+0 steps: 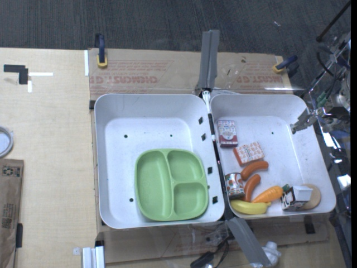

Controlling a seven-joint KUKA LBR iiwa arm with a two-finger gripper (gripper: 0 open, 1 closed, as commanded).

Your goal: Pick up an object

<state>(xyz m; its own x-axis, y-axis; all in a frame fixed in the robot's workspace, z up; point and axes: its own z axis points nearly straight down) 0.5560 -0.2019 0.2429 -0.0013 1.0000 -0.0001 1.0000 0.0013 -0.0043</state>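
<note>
- left bin [111, 149]: holds a green divided plate [172, 184] lying flat toward its front; nothing else is visible in it
- divider: the two bins meet at a centre rim, with a small can [235, 185] standing just beside that rim on the right bin's side
- right bin [312, 149]: candidate objects are grouped in its front half; a red-and-white carton [227, 133] and a printed snack packet [249, 152] lie nearer the middle, two sausages [254, 175] lie below them, then a carrot [268, 194] and a banana [249, 207] along the front wall, and a small white box [299, 196] resting on a tan disc [313, 196] at the front right corner
- gripper [304, 121]: sits at the bin's right rim, well apart from every object; whether it is spread or pressed together cannot be told, as it is small and mixed with cabling
- status: no object is held; the pick is judged not yet begun
- risk, crowding: sausages, carrot, banana and can touch or nearly touch; a descent there is likely to strike a neighbour or pinch two items
- risk, shape: rounded items may roll out of a pinch
- risk, walls: banana and box lie against the bin walls, leaving little clearance
</note>
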